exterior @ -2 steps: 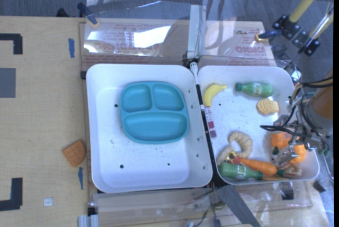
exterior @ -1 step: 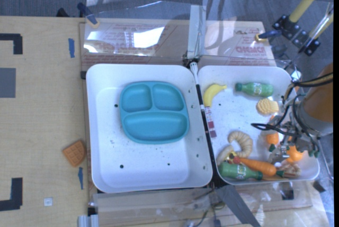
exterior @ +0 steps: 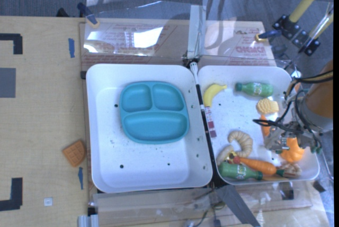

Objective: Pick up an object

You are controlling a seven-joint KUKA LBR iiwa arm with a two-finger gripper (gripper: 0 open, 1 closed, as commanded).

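Lying slantwise, orange carrot [exterior: 256,164] tapers leftward.

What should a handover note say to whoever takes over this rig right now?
Gripper: low over the right bin, near its right wall, amid orange toys; whether it grips anything can't be told.
Right bin: banana, green bottle at the back; croissant, carrot, second green bottle at the front.
Left bin: blue divided plate.
A waffle piece lies outside on the bench.
Done: no pick confirmed.
Left: secure one object and lift it.
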